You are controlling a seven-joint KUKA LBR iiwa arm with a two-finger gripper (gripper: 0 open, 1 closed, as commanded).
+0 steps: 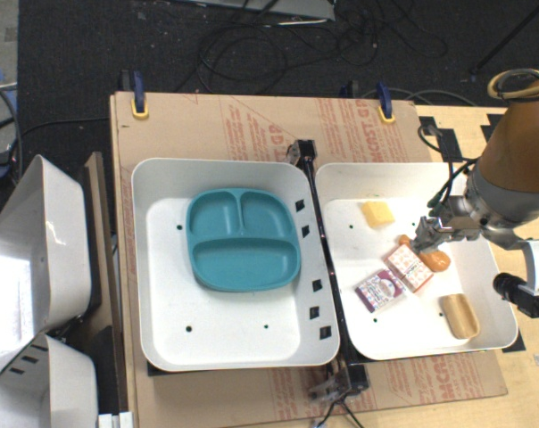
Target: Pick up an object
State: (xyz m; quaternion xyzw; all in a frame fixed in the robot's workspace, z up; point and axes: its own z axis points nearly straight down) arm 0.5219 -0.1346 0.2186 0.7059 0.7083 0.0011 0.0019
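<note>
My gripper (427,232) hangs low over the right bin (341,266), reaching in from the right. Just under its tip lie a small orange object (436,260) and a pink-and-white packet (408,267). A purple packet (379,289) lies beside them to the left. A yellow block (377,213) sits further back. A tan bread-like roll (460,316) rests near the bin's front right corner. Nothing shows between the fingers.
The left bin (162,310) holds a teal divided plate (244,240). A black divider strip (321,266) runs between the bins. White tubs (33,257) stand at the far left, off the cardboard-covered bench (252,119).
</note>
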